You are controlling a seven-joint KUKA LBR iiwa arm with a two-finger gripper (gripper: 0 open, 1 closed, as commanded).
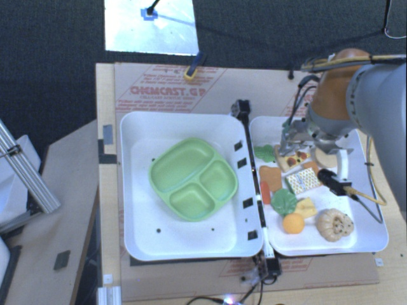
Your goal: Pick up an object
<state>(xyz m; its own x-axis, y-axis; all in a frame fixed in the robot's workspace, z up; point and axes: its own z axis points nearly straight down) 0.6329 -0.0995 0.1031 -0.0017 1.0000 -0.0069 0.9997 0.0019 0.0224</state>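
End effector (294,146) over right bin (375,234) w/ food

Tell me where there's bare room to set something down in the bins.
Left bin: bare floor all around the green tray, widest along the near edge. Right bin: crowded with food; the orange and cookie leave a bare strip along the near rim.

At the frame's upper right, the arm (375,100) is a smooth grey cylinder with an orange band, thin cables looping beside a metallic gripper (291,146).
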